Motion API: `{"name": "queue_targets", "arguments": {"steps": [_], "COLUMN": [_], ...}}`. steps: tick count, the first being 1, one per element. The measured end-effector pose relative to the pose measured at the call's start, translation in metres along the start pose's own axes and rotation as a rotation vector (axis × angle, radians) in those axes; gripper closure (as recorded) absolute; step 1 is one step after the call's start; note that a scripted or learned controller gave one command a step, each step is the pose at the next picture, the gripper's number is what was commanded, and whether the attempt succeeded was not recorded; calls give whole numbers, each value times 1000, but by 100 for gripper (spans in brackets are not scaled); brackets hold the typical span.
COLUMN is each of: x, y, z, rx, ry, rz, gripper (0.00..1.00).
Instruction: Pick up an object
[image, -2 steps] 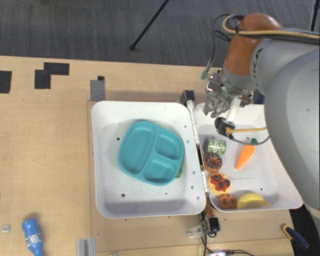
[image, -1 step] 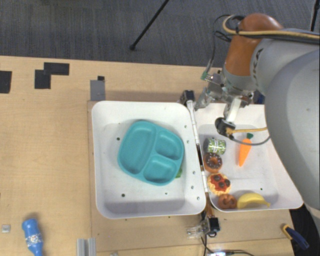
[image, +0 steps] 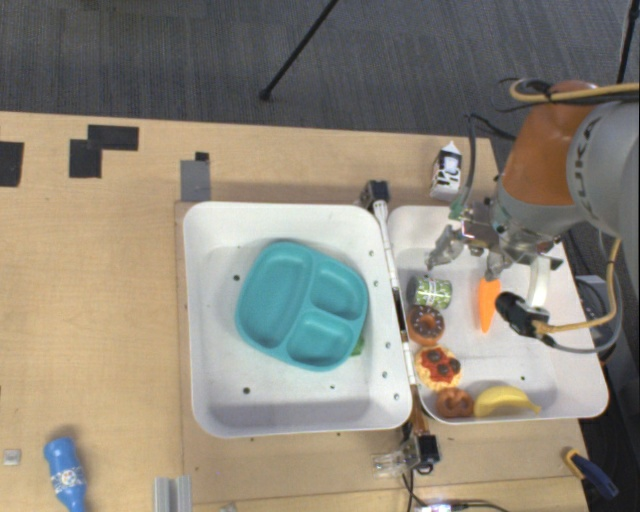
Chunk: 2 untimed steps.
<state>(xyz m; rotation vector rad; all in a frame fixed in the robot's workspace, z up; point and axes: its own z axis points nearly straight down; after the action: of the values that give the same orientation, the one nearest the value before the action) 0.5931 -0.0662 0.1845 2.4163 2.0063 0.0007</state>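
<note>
My gripper (image: 466, 258) hangs over the back of the right bin (image: 575, 385), open, with nothing between its fingers. An orange carrot (image: 486, 303) lies just below its right finger (image: 494, 264). A green can (image: 433, 293) lies on its side just below the left finger (image: 440, 250). Further forward sit a chocolate donut (image: 427, 322), a pizza slice (image: 438, 366), a brown pastry (image: 452, 401) and a yellow banana (image: 505, 401). A teal divided plate (image: 303, 303) lies in the left bin (image: 215, 400).
A small white bottle (image: 448, 170) stands on the bench behind the right bin. A blue object (image: 65, 473) lies at the bench's front left. A black cable fitting (image: 520, 312) hangs from the arm beside the carrot.
</note>
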Motion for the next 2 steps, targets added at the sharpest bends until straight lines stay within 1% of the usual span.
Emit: {"name": "queue_targets", "arguments": {"steps": [1, 2], "x": [-45, -88], "y": [5, 14], "z": [48, 75], "rx": [1, -4], "ry": [0, 0], "rz": [-212, -269], "gripper": [0, 0]}}
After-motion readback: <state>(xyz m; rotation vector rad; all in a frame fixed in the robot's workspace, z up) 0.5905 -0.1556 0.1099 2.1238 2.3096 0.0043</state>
